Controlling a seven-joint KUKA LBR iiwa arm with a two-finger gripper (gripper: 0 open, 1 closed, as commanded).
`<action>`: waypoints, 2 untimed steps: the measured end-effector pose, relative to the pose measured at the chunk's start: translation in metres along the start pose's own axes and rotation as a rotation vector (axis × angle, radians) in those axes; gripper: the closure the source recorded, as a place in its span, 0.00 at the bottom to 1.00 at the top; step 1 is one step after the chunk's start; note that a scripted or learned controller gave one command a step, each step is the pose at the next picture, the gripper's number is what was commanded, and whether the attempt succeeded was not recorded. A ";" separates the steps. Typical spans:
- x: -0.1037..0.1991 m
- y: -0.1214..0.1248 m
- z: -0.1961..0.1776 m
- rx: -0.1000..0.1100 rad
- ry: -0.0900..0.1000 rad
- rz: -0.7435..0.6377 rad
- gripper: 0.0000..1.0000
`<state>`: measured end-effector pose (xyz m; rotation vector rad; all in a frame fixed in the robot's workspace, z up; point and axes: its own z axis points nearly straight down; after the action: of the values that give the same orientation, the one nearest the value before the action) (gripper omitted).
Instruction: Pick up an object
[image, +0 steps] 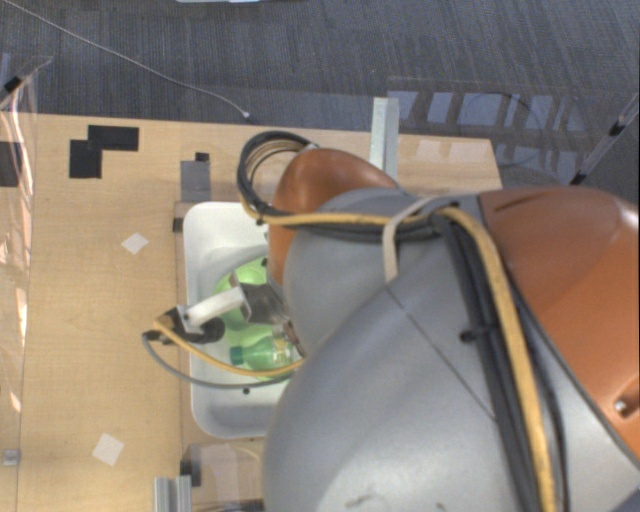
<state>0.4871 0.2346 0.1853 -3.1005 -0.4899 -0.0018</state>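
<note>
The grey arm with its orange band (330, 185) covers most of the right and centre. Its wrist reaches down into a white bin (205, 240) at centre left. A white cylindrical part and metal bracket of the tool (232, 304) sit over green objects (250, 345) lying in the bin; one looks like a green bottle, another a lighter green piece (245, 275) just above. The fingertips are hidden by the wrist hardware.
Yellow and black cables (185, 345) loop out of the wrist over the bin's left wall. The tan bench (90, 330) stretches left of the bin, with black markers (100, 150) at its far left. Dark carpet lies behind.
</note>
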 end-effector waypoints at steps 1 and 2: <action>0.001 0.000 -0.010 0.000 0.000 -0.001 1.00; 0.001 0.006 -0.235 0.012 0.013 0.121 1.00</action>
<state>0.4899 0.2284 0.4205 -3.1107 -0.3005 -0.0190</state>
